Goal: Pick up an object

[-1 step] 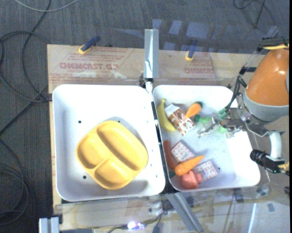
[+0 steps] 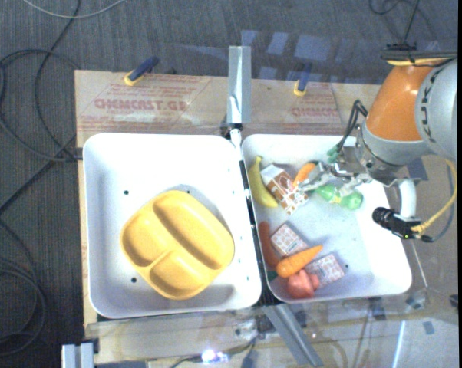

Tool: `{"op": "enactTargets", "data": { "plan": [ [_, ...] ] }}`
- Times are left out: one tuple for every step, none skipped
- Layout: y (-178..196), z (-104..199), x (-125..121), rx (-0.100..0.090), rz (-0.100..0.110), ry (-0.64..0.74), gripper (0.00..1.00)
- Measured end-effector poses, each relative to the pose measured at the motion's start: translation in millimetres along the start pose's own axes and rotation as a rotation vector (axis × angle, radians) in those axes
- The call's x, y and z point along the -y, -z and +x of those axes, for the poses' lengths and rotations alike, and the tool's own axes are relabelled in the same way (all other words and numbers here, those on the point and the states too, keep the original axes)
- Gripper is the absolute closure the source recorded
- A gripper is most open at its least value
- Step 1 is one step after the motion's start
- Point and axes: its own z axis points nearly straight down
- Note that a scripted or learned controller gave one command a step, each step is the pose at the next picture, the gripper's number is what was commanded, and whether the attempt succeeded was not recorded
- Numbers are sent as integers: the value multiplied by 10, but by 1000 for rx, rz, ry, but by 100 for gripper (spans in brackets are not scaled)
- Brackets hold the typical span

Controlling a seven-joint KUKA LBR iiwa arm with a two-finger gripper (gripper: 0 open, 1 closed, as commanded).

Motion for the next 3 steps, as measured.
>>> {"op": "enactTargets", "data": {
  "plan": [
    [-554,-267,-202,2,-2,64,0],
    [-749,-339,-819,2,9,78,0],
    [-684,-367,-786,7,22,78,100]
  ]
}}
